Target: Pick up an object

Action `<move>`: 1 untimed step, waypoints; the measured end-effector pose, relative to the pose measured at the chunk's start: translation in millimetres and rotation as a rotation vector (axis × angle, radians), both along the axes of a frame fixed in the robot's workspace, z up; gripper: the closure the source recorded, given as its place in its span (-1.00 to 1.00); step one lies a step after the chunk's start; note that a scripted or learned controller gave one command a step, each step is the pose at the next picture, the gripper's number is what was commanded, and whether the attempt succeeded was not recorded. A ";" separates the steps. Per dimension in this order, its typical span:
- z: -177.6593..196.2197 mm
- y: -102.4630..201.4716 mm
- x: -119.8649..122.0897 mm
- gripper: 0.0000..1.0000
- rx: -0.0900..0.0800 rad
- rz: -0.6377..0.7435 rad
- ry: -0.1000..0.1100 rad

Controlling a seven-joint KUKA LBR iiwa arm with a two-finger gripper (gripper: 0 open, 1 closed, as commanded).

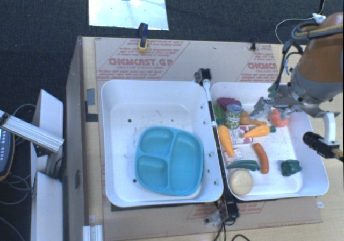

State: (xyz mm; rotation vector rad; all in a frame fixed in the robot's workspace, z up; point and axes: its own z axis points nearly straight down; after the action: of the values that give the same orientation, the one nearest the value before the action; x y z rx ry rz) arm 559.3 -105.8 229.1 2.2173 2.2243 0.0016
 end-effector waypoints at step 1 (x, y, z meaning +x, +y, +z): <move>-141.2 -8.0 -42.9 -1.00 -0.001 -0.002 -0.007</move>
State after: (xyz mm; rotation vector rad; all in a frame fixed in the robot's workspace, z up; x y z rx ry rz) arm 516.4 -113.7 88.0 2.2153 2.2176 0.0083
